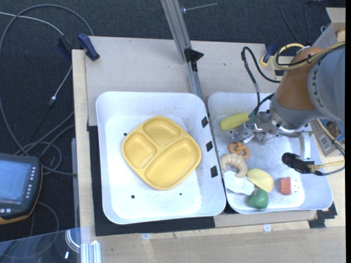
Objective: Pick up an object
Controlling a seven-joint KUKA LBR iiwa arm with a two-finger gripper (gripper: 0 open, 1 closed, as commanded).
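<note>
Gripper point(253, 131): right bin point(318, 201), 10 o'clock; finger state cannot be told, wrist hides it.
Yellow corn-like toy point(234, 120): touching gripper's 9 o'clock side; grasp unclear.
Pretzel point(238, 148): 6 o'clock of gripper, apart.

Yellow divided plate point(161, 152) in white left bin point(109, 163); right bin point(321, 193): yellow banana point(235, 120), brown pretzel point(238, 149), green pepper point(258, 199), orange-red block point(285, 186).

Arm point(323, 81) cut by right edge; gripper point(253, 131) fingers too small to read; white item point(237, 183) below it partly covered.
</note>
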